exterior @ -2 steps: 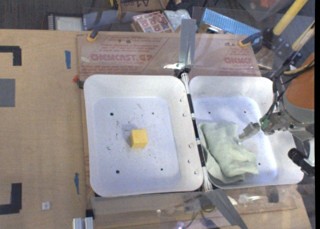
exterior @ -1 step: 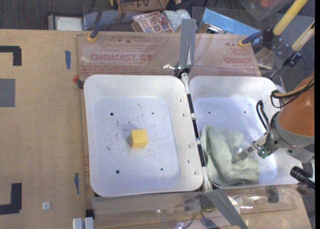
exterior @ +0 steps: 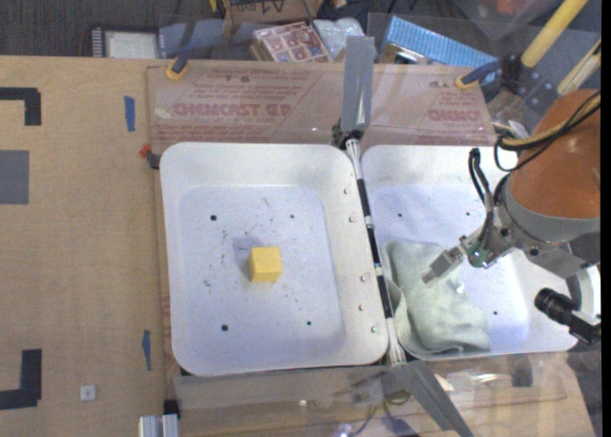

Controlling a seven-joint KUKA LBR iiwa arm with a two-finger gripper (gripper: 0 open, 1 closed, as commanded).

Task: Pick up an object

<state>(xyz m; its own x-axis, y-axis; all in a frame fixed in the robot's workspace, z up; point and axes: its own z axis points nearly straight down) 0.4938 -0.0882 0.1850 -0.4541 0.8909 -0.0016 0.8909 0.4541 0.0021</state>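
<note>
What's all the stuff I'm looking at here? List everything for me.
Bins: two, white, side by side on the bench; left bin, right bin.
Block: one, yellow, middle of the left bin.
Cloth: one, pale greenish-white, crumpled in the near left part of the right bin.
Boxes and clutter: several, mixed colours, behind the bins.
Arm: one, grey with orange band, reaching in from the right.
Gripper: one, metallic, above the cloth.
</note>
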